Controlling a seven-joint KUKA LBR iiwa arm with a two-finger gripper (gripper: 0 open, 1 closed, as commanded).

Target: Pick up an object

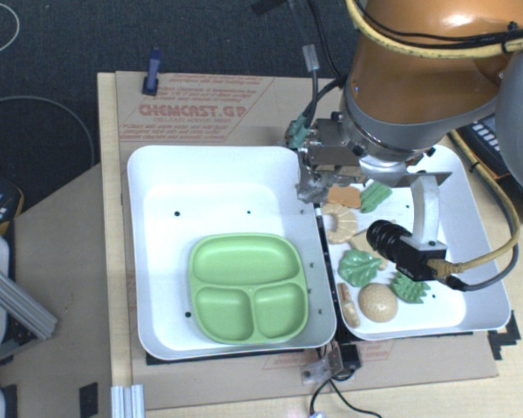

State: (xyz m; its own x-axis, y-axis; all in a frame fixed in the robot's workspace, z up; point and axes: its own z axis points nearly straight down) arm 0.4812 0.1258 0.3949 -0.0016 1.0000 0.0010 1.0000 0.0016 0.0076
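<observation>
The right bin (479, 233) holds several small toy foods. Among them are a tan flat piece (343, 198), a green leafy piece (375, 196), a pale beige piece (340, 226), a second green leaf (359, 266), a round tan ball (377, 303) and a third green leaf (410, 287). My gripper (324, 174) hangs under the big orange-banded wrist, at the far left corner of the right bin, just above the tan flat piece. The wrist body hides its tips. I see nothing held in it.
A light green divided plate (248, 286) lies in the near half of the left bin (157, 198). A black cylinder with a yellow cable (405, 249) attached to the arm hangs over the middle of the right bin. Cardboard lies under both bins.
</observation>
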